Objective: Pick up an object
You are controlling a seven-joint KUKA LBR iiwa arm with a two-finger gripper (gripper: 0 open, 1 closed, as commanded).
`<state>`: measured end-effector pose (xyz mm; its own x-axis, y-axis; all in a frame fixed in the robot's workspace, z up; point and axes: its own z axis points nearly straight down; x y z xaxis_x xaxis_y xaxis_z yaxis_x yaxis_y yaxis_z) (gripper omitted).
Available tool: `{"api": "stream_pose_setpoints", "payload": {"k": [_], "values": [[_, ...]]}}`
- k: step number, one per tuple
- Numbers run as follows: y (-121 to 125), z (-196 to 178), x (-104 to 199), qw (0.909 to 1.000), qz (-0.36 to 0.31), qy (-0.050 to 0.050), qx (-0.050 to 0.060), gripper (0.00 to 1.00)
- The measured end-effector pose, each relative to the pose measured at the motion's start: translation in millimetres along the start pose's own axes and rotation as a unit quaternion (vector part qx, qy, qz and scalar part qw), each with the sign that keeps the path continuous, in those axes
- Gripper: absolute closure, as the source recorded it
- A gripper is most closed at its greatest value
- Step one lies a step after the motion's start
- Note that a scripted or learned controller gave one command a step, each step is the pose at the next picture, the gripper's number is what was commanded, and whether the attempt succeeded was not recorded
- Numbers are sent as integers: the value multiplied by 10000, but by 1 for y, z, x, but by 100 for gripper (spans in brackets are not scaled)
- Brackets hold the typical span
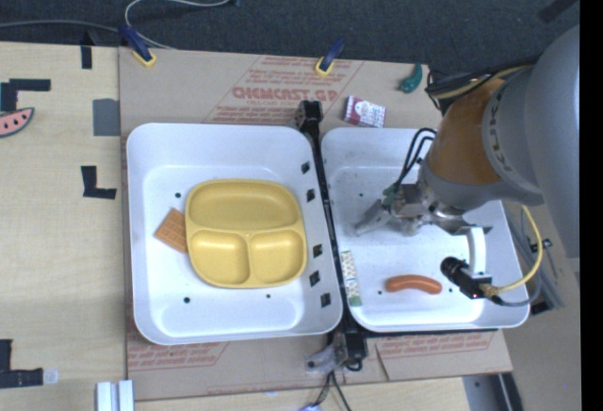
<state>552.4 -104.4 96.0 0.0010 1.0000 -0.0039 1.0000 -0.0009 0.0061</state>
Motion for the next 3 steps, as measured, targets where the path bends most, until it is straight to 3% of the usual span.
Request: {"api": "stream_pose_setpoints", "payload": {"k": [1,2,3], "values": [[0,-9,0,10000,-2,4,4,100],[0,-9,0,10000,-2,5,4,0],[8,10,7,10000,-2,11,31,0]]}}
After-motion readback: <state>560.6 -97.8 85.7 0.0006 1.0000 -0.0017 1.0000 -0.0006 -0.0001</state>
